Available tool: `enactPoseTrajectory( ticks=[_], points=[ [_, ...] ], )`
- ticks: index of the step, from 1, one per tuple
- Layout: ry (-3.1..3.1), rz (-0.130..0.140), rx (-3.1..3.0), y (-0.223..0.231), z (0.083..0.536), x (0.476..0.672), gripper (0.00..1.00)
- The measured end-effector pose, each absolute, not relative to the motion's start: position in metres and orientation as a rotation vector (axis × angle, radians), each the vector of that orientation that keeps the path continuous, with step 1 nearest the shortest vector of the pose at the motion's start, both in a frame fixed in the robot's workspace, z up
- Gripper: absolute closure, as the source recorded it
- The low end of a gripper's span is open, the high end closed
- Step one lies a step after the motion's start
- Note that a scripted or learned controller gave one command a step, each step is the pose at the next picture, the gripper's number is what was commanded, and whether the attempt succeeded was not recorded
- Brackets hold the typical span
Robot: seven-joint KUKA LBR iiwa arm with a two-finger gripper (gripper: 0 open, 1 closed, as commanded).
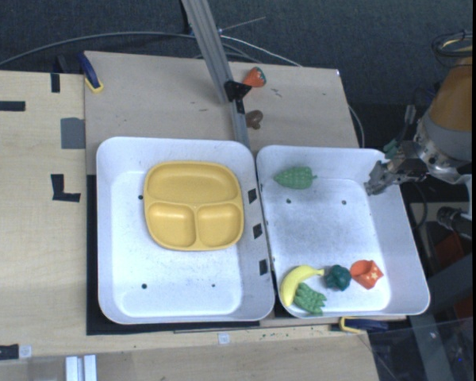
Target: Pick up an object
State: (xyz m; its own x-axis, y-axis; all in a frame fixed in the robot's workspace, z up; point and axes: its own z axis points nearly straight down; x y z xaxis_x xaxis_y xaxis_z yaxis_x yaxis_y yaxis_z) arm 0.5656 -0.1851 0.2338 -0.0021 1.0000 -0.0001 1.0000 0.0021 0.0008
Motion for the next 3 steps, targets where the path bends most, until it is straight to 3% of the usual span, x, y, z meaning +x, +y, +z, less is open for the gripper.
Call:
enactPoseTrajectory(
  ticks=[3],
  points=[
    [2.233, 0.000, 2.215, -0.020, 0.253, 0.539, 1.00]
  ],
)
